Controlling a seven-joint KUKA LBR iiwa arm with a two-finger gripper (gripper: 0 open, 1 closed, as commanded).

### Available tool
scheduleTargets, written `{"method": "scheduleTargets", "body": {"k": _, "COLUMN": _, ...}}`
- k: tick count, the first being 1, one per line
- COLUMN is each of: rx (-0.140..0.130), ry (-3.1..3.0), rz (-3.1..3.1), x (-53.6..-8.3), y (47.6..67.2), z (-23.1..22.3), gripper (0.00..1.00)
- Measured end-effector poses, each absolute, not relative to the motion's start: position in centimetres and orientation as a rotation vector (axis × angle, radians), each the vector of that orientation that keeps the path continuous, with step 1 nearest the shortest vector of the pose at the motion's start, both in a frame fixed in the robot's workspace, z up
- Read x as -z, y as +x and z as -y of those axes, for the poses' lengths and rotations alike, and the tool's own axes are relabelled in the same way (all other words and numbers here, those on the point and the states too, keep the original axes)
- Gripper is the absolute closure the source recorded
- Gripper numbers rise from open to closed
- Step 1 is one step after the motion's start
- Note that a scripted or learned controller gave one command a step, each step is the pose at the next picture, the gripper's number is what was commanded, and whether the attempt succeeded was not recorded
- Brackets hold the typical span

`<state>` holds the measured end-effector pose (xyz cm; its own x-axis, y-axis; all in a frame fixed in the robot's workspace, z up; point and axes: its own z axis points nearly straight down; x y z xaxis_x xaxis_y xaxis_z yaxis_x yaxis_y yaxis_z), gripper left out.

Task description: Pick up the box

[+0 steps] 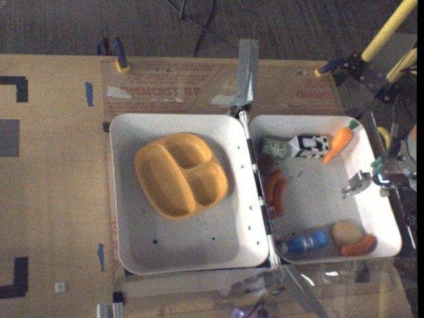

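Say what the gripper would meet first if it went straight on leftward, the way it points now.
Probably bare floor of the right bin, then the sausages by its left wall. The gripper sits at the right rim; its height is unclear.

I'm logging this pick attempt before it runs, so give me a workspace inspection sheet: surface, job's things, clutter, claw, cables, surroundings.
Surface: two white bins side by side, left bin and right bin, on a cardboard-covered bench.
Job's things: milk carton box lying on its side near the right bin's far wall.
Clutter: orange divided plate in the left bin; carrot, two sausages, blue bottle, bread roll in the right bin.
Claw: claw at the right bin's right edge, apart from the box, holding nothing.
Cables: black cable on the floor beyond the bench.
Surroundings: blue tape marks, clamps, yellow poles.
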<state>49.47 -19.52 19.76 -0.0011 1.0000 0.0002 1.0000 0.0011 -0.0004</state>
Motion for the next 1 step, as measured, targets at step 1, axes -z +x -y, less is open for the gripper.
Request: {"method": "scheduleTargets", "body": {"k": 1, "rx": 0.007, "ry": -2.092, "rz": 2.337, "x": -9.43, "y": 53.0, "z": 19.99, "gripper": 0.0}}
